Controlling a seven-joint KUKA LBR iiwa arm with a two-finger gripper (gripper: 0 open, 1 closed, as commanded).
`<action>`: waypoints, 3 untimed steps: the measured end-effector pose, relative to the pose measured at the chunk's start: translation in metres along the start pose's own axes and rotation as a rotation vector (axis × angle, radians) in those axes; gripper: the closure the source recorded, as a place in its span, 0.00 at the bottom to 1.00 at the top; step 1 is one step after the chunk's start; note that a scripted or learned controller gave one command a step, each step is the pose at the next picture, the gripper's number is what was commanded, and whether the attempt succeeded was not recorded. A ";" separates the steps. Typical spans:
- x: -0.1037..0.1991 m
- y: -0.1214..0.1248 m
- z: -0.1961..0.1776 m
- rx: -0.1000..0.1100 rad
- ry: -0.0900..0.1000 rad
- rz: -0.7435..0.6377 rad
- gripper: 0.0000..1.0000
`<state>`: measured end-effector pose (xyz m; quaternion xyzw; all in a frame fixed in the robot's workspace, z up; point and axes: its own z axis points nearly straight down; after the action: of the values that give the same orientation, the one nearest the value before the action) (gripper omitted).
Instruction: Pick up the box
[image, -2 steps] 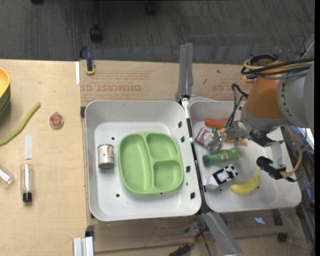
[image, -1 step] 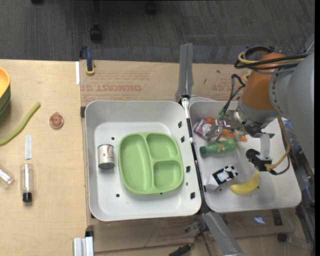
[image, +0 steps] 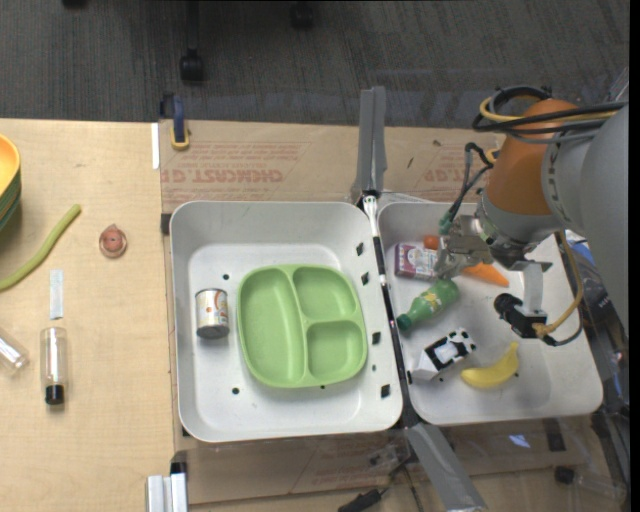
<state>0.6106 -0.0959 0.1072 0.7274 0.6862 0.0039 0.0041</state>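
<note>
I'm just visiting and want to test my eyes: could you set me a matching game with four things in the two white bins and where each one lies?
Things:
1. green tray
2. can
3. banana
4. box

Places:
A. right bin, near front edge
B. left bin, middle
C. right bin, beside the gripper
D. left bin, left of the tray

Pairs: 1-B, 2-D, 3-A, 4-C
</note>
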 end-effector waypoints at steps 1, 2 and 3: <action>0.000 0.000 0.000 0.000 0.000 0.000 0.00; 0.002 0.033 0.014 0.036 0.006 -0.234 0.00; 0.002 0.037 0.003 0.017 -0.001 -0.239 1.00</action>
<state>0.6473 -0.0962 0.1048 0.6406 0.7679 -0.0027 -0.0013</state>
